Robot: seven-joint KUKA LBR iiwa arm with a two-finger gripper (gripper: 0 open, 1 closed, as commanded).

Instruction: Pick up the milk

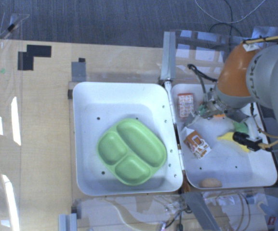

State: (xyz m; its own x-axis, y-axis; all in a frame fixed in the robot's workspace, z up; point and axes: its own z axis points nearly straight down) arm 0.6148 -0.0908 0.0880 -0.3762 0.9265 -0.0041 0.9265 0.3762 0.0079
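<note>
The milk carton (197,144), orange-brown and white with a white gable end, lies on its side at the left of the right bin (225,170). My gripper (207,111) hangs low over the bin's back part, up and to the right of the carton and apart from it. The grey arm with its orange band (237,73) covers the bin's back right corner. Nothing visibly hangs from the gripper.
A red-and-white box (185,104) lies just left of the gripper. A yellow banana (231,137) and a green item (242,127) lie to the right, with a brown lump (210,182) at the front edge. The left bin (86,129) holds a green divided plate (131,150).
</note>
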